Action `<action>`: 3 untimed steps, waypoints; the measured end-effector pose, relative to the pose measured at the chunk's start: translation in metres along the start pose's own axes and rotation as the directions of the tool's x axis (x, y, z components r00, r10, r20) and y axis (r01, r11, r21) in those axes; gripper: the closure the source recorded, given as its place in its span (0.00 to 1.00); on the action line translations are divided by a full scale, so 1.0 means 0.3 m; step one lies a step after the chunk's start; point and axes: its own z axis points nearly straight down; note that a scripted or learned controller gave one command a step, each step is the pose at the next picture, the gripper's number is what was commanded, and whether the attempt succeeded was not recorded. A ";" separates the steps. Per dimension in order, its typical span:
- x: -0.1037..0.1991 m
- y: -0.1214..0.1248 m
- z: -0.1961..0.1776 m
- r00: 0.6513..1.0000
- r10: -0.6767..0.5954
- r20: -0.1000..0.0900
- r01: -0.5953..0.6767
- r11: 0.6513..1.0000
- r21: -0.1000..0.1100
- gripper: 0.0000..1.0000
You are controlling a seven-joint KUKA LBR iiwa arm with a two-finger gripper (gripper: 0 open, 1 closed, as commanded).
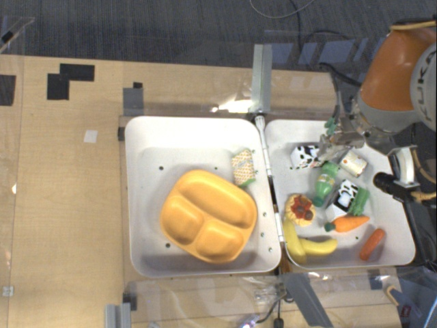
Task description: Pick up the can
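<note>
Black-and-white patterned can (pixel 351 198) with a green end is seen lying in the right white bin (pixel 403 253), just beyond an orange toy carrot (pixel 349 223) and right of a green plastic bottle (pixel 326 183). The gripper (pixel 336 144) is positioned over the bin's far part, near a small white cylinder (pixel 354 163); whether it is open or closed cannot be told. A yellow divided plate (pixel 207 214) is held in the left white bin (pixel 136 203).
</note>
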 end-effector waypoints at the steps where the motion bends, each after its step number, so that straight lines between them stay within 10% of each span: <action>1: 0.308 -0.272 0.076 0.980 -0.197 -0.001 0.197 0.980 0.000 1.00; 2: 0.289 -0.310 0.074 0.918 -0.397 0.000 0.397 0.918 -0.002 1.00; 3: 0.082 -0.023 0.025 0.937 -0.350 0.001 0.350 0.937 -0.002 1.00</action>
